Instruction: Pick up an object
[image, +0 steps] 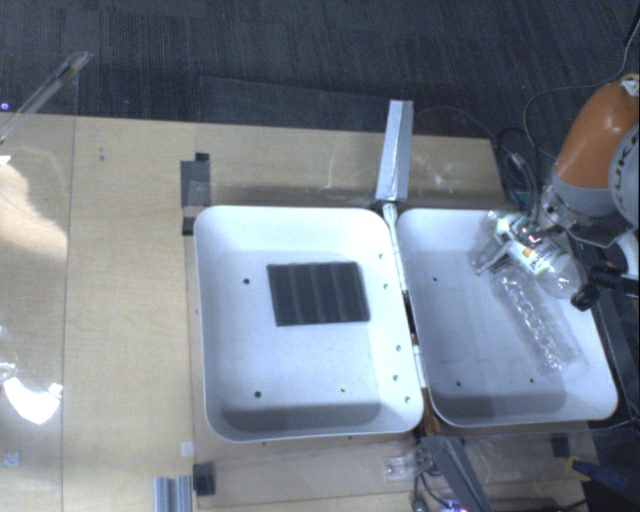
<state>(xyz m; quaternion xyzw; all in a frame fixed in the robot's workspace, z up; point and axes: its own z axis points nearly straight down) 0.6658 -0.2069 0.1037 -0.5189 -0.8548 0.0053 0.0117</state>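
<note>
A dark ribbed rectangular pad (317, 293) lies flat in the middle of the left bin (230, 400). In the right bin (450, 370), a long clear plastic piece (535, 322) stretches diagonally along the right side. Just above it lies a small clear bottle (550, 264) with a green and white label. My gripper (505, 242) hangs low over the right bin's far right corner, right beside the bottle's left end. The grey wrist and orange band (595, 135) rise behind it. Glare and clear plastic blur the gripper's tip.
A grey metal post (394, 150) stands behind the seam between the bins. Cables (520, 160) run along the far right of the bench. A clear sheet (40, 250) covers the wooden bench on the left. Small brackets sit at the bins' front edge (440, 465).
</note>
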